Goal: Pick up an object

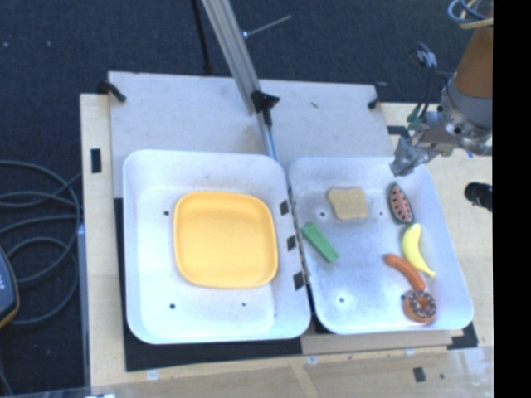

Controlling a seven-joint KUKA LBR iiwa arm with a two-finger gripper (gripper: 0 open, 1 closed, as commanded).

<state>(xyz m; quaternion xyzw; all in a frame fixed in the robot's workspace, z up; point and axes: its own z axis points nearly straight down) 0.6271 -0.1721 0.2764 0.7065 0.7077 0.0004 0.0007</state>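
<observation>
the worktop (99, 247) carries two shallow white bins side by side. the left bin (145, 305) holds a yellow square plate (225, 239), lying flat near its middle. the right bin (365, 305) holds the small things. the grey arm (471, 81) with its orange band reaches in from the right, and the gripper (401, 166) hangs over the bin's upper right corner, just above the watermelon slice (400, 203); whether the fingers are spread or closed cannot be told, and nothing is seen between them. the slice's long axis runs up and down the view. below it the banana (417, 249) lies with its long axis top to bottom, slightly curved. the green block (319, 243) lies slanted near the bin's left wall. the bread slice (348, 203) sits near the top middle. the sausage (405, 270) slants down to the right, close to the donut (419, 305).
</observation>
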